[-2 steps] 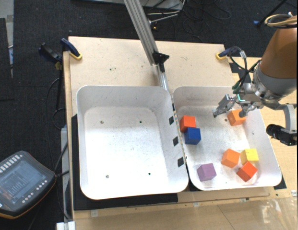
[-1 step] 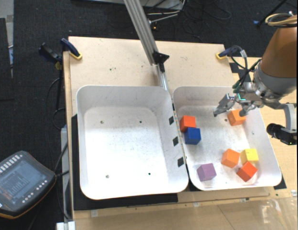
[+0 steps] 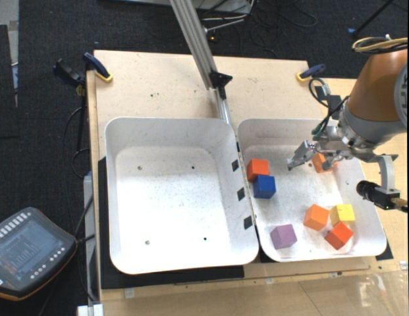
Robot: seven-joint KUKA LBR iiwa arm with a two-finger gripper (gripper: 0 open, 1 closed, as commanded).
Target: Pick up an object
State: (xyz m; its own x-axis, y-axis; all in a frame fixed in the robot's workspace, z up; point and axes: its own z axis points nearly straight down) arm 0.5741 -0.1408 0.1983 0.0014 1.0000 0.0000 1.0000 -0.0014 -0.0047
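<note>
The gripper [image 3: 314, 158] hangs over the right bin [image 3: 365, 245], fingers spread, an orange block [image 3: 323, 162] lying between them; other blocks sit below-left of it.

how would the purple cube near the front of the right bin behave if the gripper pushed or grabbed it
The purple cube looks like a solid flat-faced block, so it should probably slide rather than roll. It sits apart from the orange block, so the fingers likely have room. Its small size suggests it is light.
</note>
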